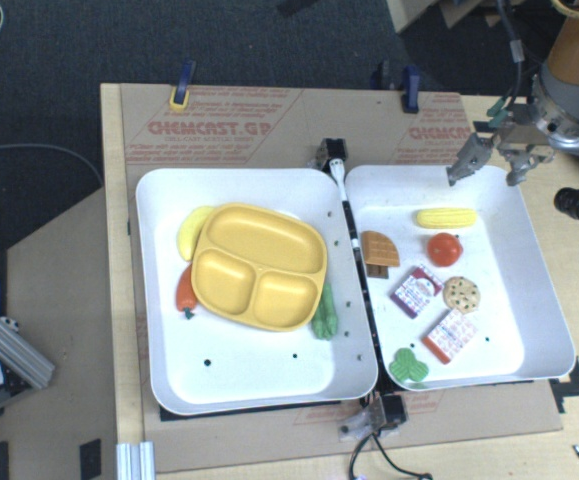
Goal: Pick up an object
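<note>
My gripper hangs open over the far edge of the right bin, with nothing between its two grey fingers. Just below it in that bin lie a yellow corn cob and a red tomato. Further down are a brown bread slice, a purple packet, a round cookie, a red-and-white packet and a green leaf piece.
The left bin holds a yellow divided tray, with a yellow banana and an orange-red carrot at its left and a green vegetable at its right. A black ridge separates the bins.
</note>
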